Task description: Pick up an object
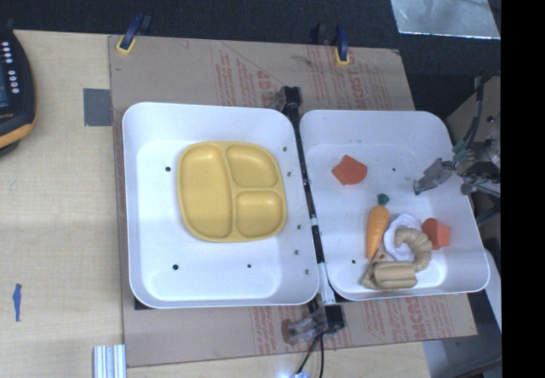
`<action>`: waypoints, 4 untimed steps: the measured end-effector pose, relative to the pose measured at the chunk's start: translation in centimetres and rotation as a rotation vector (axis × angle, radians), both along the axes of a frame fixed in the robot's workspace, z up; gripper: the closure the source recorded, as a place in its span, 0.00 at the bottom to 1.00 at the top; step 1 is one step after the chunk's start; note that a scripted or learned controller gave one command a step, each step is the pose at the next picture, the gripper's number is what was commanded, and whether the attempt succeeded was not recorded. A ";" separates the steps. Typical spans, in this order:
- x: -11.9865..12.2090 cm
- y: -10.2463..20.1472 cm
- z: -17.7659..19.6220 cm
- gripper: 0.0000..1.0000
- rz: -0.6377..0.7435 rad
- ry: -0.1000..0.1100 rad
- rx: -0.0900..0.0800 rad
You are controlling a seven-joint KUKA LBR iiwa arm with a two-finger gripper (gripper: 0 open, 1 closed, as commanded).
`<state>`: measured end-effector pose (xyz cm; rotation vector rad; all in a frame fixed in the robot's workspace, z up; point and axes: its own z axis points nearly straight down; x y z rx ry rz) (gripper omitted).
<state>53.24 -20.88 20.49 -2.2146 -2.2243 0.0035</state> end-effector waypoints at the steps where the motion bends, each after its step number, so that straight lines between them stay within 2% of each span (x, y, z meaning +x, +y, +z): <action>1: -2.1 6.7 -6.6 0.00 0.006 0.008 0.005; 2: -0.5 8.6 -11.5 0.00 0.004 0.002 0.001; 3: -0.5 8.3 -10.3 1.00 0.000 0.001 0.000; 4: 6.4 14.8 -0.7 1.00 0.008 -0.015 0.001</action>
